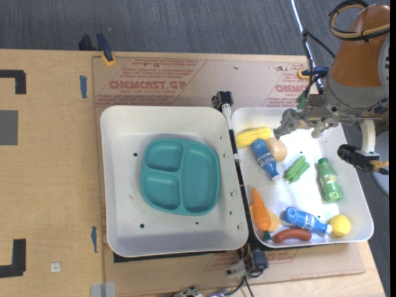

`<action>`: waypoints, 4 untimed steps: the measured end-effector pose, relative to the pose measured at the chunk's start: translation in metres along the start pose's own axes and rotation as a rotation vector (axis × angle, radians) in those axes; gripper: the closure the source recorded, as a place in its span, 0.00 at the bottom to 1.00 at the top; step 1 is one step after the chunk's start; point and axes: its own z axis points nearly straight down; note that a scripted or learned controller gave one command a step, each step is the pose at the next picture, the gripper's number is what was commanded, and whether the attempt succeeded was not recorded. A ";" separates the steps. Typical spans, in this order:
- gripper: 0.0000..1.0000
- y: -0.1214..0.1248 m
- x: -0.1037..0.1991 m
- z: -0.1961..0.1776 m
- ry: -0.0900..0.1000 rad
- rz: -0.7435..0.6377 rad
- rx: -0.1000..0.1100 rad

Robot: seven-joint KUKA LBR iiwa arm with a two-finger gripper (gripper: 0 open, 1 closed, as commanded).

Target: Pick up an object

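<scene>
The gripper (pixel 307 121) was observed spread open and holding nothing, above the corn (pixel 253 135) in the right bin (pixel 365 218). A miss was judged likely, with the bottle (pixel 266 159) crowded against the corn.

Matt teal plastic tray (pixel 180 175); glossy white plastic bins (pixel 117 166).
</scene>
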 end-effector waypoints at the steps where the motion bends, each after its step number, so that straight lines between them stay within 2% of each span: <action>1: 0.00 0.018 -0.006 0.119 -0.005 -0.167 -0.009; 2: 0.00 -0.029 0.000 0.130 -0.003 -0.103 -0.009; 3: 1.00 -0.028 0.000 0.121 -0.001 -0.102 -0.009; 4: 1.00 -0.040 0.033 -0.013 -0.001 0.155 -0.002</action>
